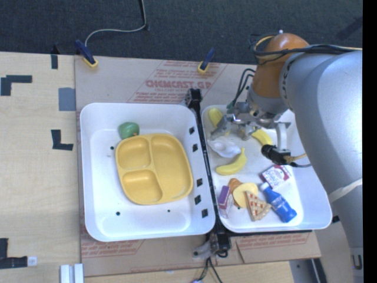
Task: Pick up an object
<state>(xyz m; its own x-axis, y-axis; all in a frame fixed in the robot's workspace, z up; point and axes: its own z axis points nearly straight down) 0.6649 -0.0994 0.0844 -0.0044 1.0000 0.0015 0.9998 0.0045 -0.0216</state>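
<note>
My gripper (234, 121) is low over the back of the right bin (306, 214), reaching down from the orange band (277, 58) above the wrist. Just below it lies a pale crumpled wrapper (222, 147), with a yellow banana (231, 164) in front of that. A small yellow piece (215, 117) sits to the gripper's left and another yellow piece (262, 137) to its right. Nothing can be seen held in the gripper.
Toward the front of the right bin lie a red-and-white packet (275, 174), a blue bottle (280, 204), a waffle slice (257, 207), an orange-yellow piece (242, 192) and a purple box (224, 196). The left bin (94, 158) holds a yellow divided plate (154, 167) and a green object (128, 129).
</note>
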